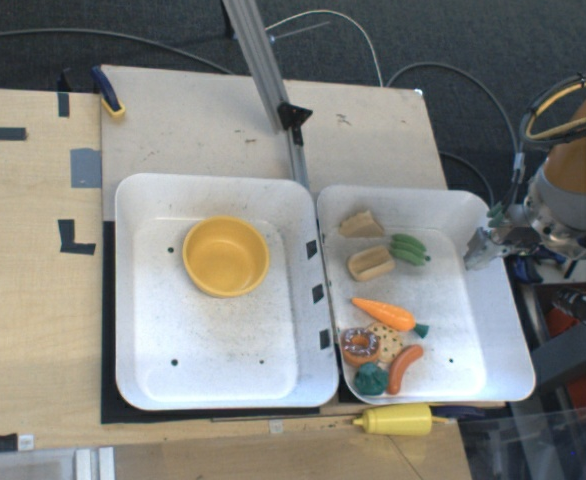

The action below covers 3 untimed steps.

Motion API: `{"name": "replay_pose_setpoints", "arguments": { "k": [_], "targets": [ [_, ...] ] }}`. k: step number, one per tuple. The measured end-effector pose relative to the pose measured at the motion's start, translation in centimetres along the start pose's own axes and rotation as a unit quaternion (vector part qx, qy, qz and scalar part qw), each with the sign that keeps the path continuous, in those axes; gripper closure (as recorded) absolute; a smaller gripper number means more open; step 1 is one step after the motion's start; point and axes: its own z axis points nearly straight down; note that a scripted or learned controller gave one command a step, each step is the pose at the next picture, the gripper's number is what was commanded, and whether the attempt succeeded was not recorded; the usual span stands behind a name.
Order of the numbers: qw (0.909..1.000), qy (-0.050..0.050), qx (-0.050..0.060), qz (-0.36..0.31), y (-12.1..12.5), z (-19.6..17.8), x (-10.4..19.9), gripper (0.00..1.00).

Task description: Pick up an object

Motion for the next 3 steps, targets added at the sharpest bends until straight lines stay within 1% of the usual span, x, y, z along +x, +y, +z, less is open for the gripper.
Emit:
{"name": "replay_pose_setpoints", "arguments": {
  "k": [1,2,3],
  "targets": [
    [1.0000,0.001,-0.001,-0.003,1.8,-0.7,4.2,1.00],
    [1.0000,0.002,-0.001,-0.003,3.2,-1.8,9.7,1.00],
    [1.0000,0.001,-0.001,-0.003,4.5,-0.8,14.9,1.00]
  ]
}}
